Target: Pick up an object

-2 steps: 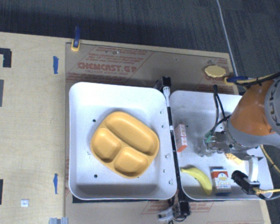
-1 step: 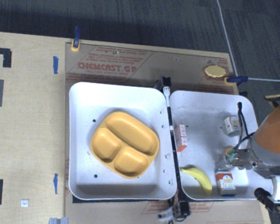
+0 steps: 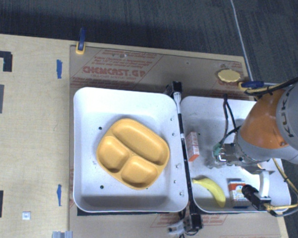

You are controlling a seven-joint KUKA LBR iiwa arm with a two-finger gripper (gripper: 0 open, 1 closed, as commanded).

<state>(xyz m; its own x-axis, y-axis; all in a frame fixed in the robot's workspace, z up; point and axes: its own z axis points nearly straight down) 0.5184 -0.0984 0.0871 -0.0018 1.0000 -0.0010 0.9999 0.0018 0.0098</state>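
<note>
In the right bin (image 3: pixel 211 107) lie a yellow banana (image 3: pixel 211 189) near the front wall, a small orange and white box (image 3: pixel 192 146) along the left wall, and a small red and white box (image 3: pixel 237 192) at the front right. My gripper (image 3: pixel 227 156) hangs over the middle of this bin under the orange wrist band (image 3: pixel 263 126). It sits above and right of the banana and just behind the red and white box. The arm's body hides whatever is directly under the gripper.
The left bin (image 3: pixel 84 137) holds a large yellow three-compartment tray (image 3: pixel 132 153). Cables run from the wrist across the right bin's far side and over its right rim. A yellow disc (image 3: pixel 229 75) lies on the cardboard behind the bins.
</note>
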